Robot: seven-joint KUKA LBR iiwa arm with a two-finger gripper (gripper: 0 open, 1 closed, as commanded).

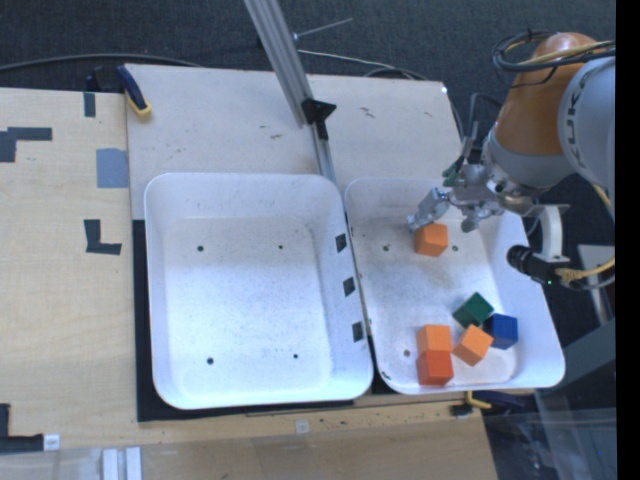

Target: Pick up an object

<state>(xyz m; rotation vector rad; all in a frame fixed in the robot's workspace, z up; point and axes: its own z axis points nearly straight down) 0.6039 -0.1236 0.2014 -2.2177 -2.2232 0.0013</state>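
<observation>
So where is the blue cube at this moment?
In the camera view the blue cube lies in the right bin, near its lower right corner, right of the green cube and next to the small orange cube.

the grey arm (585, 108) leans in from the right of the bench, its orange band (535, 103) curving above the wrist and dark cables looping over the top of it. the wrist tips down and to the left, ending in the gripper (440, 213), which hangs low with its metal fingers (425, 211) pointing left and downward. how far those fingers stand apart cannot be made out from this angle. a black fitting juts from the arm's lower side.
</observation>
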